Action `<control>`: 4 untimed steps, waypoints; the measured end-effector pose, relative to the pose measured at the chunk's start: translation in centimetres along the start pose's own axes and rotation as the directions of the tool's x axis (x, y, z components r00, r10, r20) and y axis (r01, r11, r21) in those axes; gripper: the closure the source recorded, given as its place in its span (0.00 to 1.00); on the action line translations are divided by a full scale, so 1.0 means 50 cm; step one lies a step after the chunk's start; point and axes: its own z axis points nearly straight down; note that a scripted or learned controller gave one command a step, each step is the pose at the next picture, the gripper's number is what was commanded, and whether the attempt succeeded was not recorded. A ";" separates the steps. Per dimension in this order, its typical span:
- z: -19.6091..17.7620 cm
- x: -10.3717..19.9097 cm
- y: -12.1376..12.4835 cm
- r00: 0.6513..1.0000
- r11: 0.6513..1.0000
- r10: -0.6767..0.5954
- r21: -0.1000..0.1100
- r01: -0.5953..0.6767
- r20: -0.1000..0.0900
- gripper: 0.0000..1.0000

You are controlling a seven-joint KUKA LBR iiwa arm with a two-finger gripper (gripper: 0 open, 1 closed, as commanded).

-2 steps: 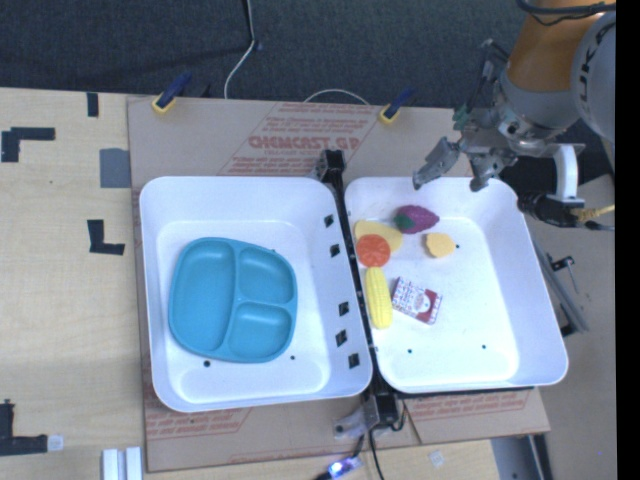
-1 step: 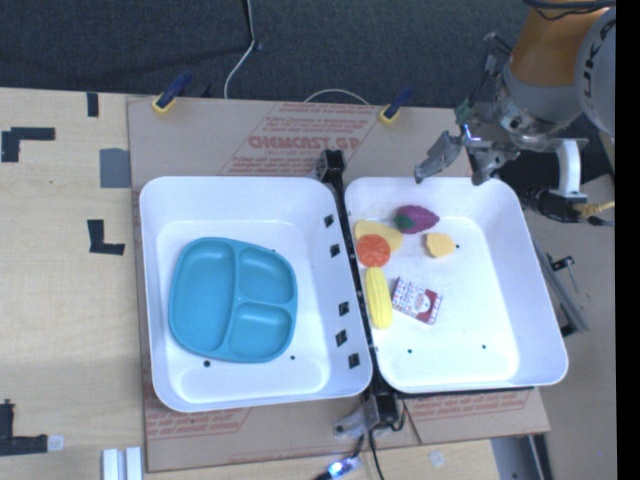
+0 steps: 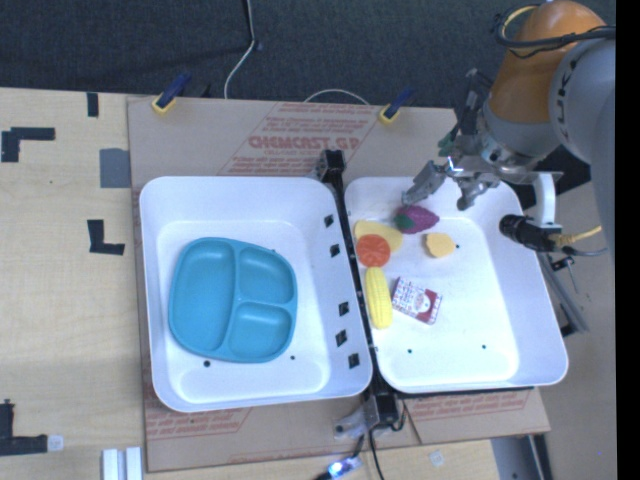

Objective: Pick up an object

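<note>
In the right bin (image 3: 500,358) lie a purple toy vegetable with a green end (image 3: 416,218), a small yellow piece (image 3: 440,245), a red and yellow round toy (image 3: 374,246), a yellow corn cob (image 3: 377,297) and a red and white packet (image 3: 415,300). My gripper (image 3: 445,190) hovers over the bin's far edge, just above and right of the purple vegetable. Its two fingers are spread apart with nothing between them.
The left bin (image 3: 160,208) holds a blue divided plate (image 3: 233,299). A black divider (image 3: 345,268) runs between the bins. The arm (image 3: 545,68) reaches in from the upper right, and a black cable part (image 3: 530,232) juts over the right bin's far right rim.
</note>
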 end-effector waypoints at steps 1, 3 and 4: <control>0.129 -0.002 -0.006 1.000 1.000 -0.001 -0.001 0.001 0.000 0.00; 0.222 0.010 0.007 1.000 1.000 -0.003 -0.009 0.003 -0.003 1.00; 0.120 0.019 0.027 1.000 1.000 -0.002 -0.010 0.002 0.000 1.00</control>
